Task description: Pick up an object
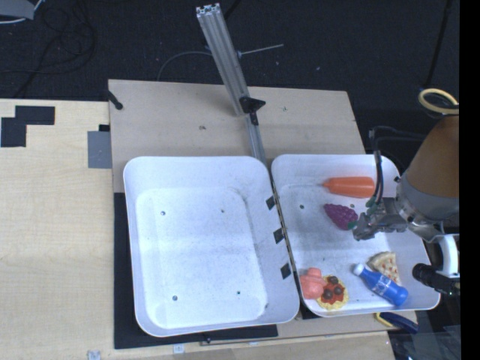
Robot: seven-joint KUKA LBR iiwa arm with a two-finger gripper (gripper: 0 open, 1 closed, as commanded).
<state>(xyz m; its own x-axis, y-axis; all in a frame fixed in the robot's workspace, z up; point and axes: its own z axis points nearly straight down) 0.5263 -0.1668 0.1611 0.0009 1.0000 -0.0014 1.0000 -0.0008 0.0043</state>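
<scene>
Gripper of the grey arm is low inside the right bin, just beside the purple grape bunch on its right side; I cannot tell how the gripper is set, because it looks dark and small from this angle, and nothing is seen in its hold.

Nearest to the camera, along the front edge of the right bin, a blue bottle with a white cap lies on its side. Just behind it is a pizza slice. In the front left corner of the same bin, a pink toy touches a small round tart with dark berries on it.

Further back, the grape bunch lies near the middle of the bin, and behind it an orange carrot lies crosswise near the back wall, apart from the grapes.

At the left stands the left bin, joined to the right one by dark clips. Both bins rest on the desk. Behind them, a metal rail rises at a slant from the desk.
</scene>
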